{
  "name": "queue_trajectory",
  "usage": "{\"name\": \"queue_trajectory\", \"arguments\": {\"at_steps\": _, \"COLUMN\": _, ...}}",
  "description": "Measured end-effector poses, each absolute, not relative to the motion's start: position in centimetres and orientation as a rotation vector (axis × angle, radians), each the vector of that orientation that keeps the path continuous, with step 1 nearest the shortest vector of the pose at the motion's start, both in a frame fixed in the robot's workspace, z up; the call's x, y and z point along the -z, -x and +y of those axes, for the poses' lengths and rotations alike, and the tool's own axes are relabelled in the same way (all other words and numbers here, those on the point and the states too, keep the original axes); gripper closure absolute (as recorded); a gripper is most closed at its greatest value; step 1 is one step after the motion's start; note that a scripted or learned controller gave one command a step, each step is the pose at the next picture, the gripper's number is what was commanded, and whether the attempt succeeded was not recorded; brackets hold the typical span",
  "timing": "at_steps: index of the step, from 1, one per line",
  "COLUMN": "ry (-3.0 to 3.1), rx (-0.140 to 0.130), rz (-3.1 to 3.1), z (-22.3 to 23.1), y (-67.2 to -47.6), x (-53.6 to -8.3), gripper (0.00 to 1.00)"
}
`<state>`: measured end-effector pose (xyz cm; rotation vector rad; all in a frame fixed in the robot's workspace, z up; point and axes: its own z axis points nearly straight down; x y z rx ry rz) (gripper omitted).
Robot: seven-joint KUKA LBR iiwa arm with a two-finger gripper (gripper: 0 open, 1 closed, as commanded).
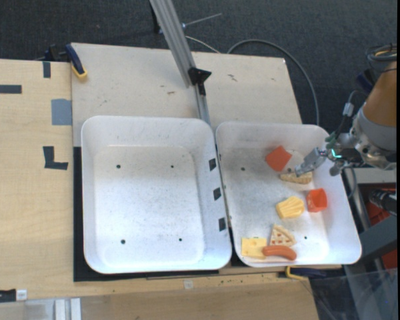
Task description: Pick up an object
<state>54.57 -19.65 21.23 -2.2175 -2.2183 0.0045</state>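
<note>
Gripper (pixel 308 164) low over tan piece (pixel 296 177) in right bin (pixel 340 245), positioned for grasp; grip state impossible to tell.

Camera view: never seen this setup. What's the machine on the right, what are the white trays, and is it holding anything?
This is one picture from a fixed camera above a wooden bench, looking down at a slant. The machine at the right edge is a robot arm, grey with an orange band, and its two-finger gripper reaches into the right bin. Beside it sits the left bin; both are shallow and white.

In the right bin lie small toy foods: an orange block, a tan piece right under the gripper tip, a red cup, a yellow piece, a pizza slice, a yellow cheese block and a red sausage.

The gripper sits at the tan piece, but the picture is too small to show whether anything is held.
</note>
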Motion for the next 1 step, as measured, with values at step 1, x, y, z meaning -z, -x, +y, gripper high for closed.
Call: {"name": "queue_trajectory", "arguments": {"at_steps": 1, "ry": 2.219, "rx": -0.001, "rz": -2.223, "z": -19.65, "y": -54.68, "x": -21.46, "gripper": 0.0}}
